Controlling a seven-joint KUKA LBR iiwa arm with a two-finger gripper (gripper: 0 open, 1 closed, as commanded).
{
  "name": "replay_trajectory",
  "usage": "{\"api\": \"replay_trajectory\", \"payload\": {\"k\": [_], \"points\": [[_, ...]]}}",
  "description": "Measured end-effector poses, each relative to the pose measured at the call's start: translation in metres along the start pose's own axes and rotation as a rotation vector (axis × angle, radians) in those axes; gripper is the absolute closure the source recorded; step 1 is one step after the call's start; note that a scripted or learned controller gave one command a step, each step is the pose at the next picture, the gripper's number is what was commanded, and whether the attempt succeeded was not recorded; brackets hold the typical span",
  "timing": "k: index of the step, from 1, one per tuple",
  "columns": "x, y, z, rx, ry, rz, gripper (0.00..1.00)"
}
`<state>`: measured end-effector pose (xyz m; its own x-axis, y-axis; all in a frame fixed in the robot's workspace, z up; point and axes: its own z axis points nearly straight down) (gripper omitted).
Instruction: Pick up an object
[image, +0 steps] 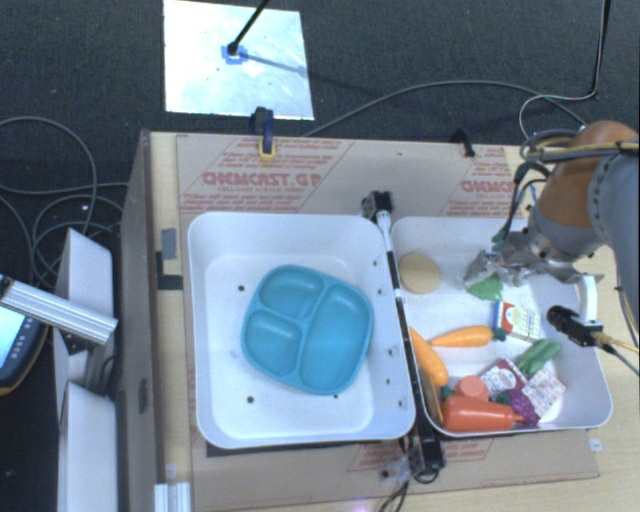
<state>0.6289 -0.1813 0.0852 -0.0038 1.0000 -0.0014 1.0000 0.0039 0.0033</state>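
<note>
Near the right bin's back edge, the gripper hangs over a green piece; whether it has hold, I cannot tell. Likely light, soft plastic: pinch across its narrow middle.

The arm is a rounded grey casing with a broad orange band wrapped over its upper part. Thin dark cables loop along its side beside the band. Below the grey shell sits the end effector, a compact assembly of pale, metallic-looking parts
</note>
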Motion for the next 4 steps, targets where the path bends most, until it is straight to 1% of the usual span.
{"api": "replay_trajectory", "payload": {"k": [1, 2, 3, 4], "points": [[-0.001, 0.002, -0.013, -0.007, -0.003, -0.004, 1.00], [-0.001, 0.003, -0.025, -0.010, -0.005, -0.008, 1.00], [0.000, 0.003, -0.024, -0.010, -0.005, -0.008, 0.00], [0.064, -0.014, 0.001, 0.002, 0.003, -0.001, 0.00]]}}
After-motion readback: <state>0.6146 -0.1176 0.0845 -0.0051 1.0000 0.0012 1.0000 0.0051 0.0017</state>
